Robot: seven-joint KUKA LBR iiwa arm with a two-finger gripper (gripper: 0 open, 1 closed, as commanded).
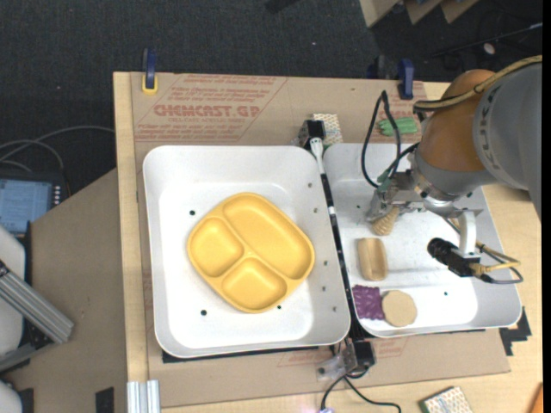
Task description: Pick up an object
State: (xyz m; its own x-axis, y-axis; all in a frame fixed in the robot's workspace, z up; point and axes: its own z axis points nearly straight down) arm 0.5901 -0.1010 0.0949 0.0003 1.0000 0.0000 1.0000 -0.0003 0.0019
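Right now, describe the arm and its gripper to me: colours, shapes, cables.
The arm is thick and rounded, with a smooth grey casing. A broad orange band wraps it just above the wrist. Below the band it narrows to the small, dark metal gripper. A thin black cable loops out in a long curve beside the wrist. No markings can be read on it.

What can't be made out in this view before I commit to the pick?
- Tool: camera view, the grey arm's wrist covers it; open or shut, unclear.
- Small tan object beneath the tool: partly covered, too small to identify.
- Purple flat piece: too small to identify; the round tan disc may overlap its edge.
- Right white bin: back right part hidden by the arm.
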